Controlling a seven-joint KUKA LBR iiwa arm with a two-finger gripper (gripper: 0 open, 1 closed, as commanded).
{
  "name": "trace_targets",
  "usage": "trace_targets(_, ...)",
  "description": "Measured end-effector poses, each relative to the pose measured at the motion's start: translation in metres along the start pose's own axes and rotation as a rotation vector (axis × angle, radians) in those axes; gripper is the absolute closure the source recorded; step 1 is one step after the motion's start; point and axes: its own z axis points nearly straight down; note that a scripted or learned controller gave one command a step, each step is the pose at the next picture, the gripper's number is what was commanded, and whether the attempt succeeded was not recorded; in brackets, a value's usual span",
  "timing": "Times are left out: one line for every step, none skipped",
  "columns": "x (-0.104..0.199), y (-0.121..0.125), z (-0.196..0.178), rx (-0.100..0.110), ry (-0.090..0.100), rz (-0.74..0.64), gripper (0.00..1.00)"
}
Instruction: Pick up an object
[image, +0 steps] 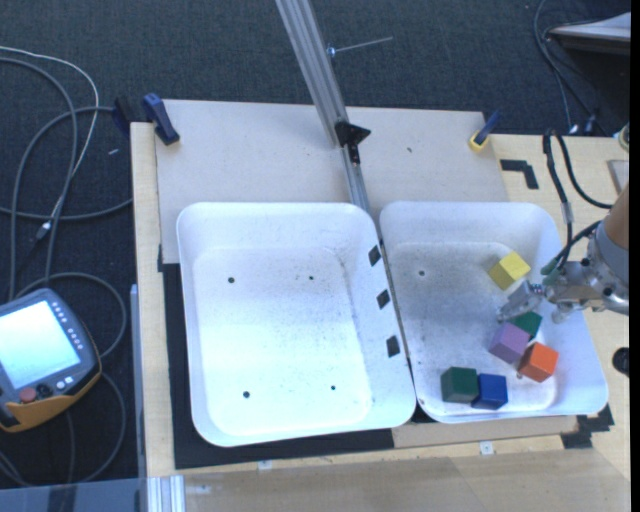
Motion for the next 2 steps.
trace_targets(-0.011,0.084,0.057,-0.001,-0.001,-0.003,0.00)
trace_targets(-0.046,0.187,0.110,0.005,0.003,-0.002,0.00)
